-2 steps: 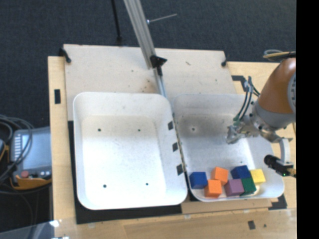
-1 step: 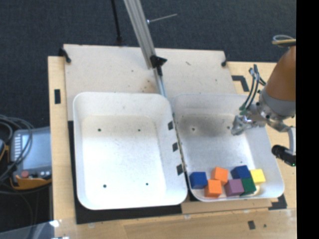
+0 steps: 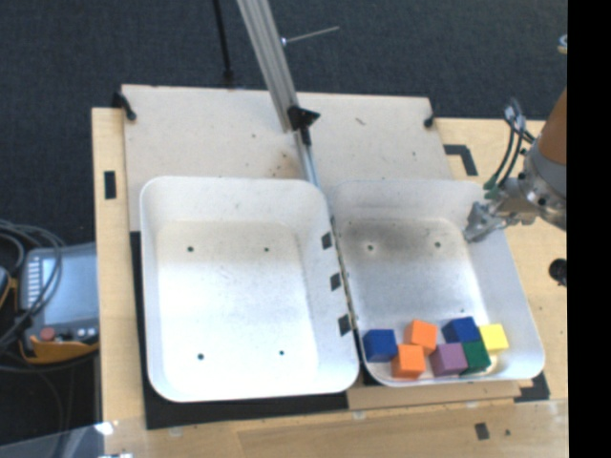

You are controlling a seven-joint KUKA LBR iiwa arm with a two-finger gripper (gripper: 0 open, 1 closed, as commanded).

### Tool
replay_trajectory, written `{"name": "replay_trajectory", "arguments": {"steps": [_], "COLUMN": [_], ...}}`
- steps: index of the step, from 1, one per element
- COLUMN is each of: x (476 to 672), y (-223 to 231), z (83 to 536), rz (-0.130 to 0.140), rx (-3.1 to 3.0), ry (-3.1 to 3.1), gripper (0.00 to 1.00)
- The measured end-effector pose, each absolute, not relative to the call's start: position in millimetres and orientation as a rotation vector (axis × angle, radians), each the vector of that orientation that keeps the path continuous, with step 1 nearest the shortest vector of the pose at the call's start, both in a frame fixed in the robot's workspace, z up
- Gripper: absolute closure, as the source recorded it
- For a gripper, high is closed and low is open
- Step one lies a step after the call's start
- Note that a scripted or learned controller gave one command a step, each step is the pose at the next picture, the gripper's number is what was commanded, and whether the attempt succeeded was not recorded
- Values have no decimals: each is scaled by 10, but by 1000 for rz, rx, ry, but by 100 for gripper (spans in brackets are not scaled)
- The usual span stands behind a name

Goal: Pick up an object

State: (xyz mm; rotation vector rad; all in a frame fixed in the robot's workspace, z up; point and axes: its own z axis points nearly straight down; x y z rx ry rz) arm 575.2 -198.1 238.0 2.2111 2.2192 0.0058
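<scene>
- at the right bin's (image 3: 496, 256) far right rim we see the gripper (image 3: 480, 219); its state we cannot tell.
- approach step: blocks (image 3: 434, 346) cluster at the near edge, untouched.
- next: we descend onto one block.

camera view: fixed overhead | slanted down | covers both bins (image 3: 239, 284) | moderately far
</scene>
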Motion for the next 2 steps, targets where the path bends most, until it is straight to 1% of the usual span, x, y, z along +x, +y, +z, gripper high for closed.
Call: {"name": "replay_trajectory", "arguments": {"steps": [1, 2], "x": [5766, 5632], "y": [-1995, -1476], "z": [2896, 2760], "rz": [5, 1], "rx": [2211, 2214], "ry": [2221, 2227], "gripper": [100, 100]}}
